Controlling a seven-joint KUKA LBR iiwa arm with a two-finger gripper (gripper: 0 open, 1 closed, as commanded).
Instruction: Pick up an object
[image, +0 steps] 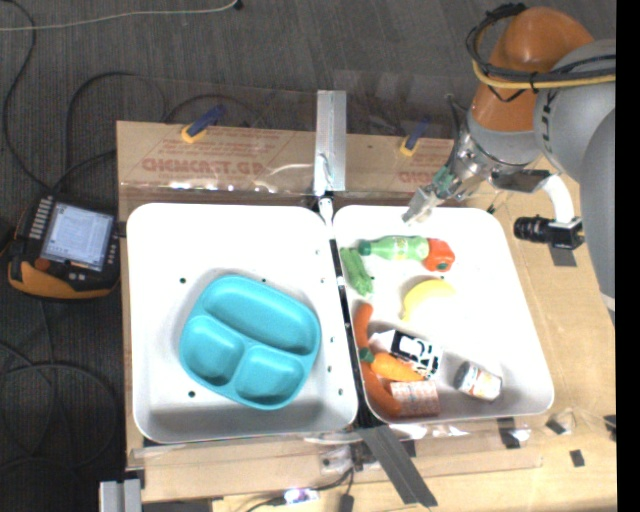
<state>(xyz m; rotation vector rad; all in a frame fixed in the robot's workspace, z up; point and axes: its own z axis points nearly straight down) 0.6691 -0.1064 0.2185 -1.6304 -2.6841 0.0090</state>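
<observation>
Two white bins, pincer (432, 197) at right bin's (505, 290) far rim, finger state unclear, items crowd its left edge

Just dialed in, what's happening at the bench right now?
The arm's gripper hangs above the far edge of the right bin, with nothing between its fingers. That bin holds a green bottle, an orange pepper, a banana, carrots and a few small packages, all lying untouched. The left bin holds a blue divided tray. No pick has been made yet.
</observation>
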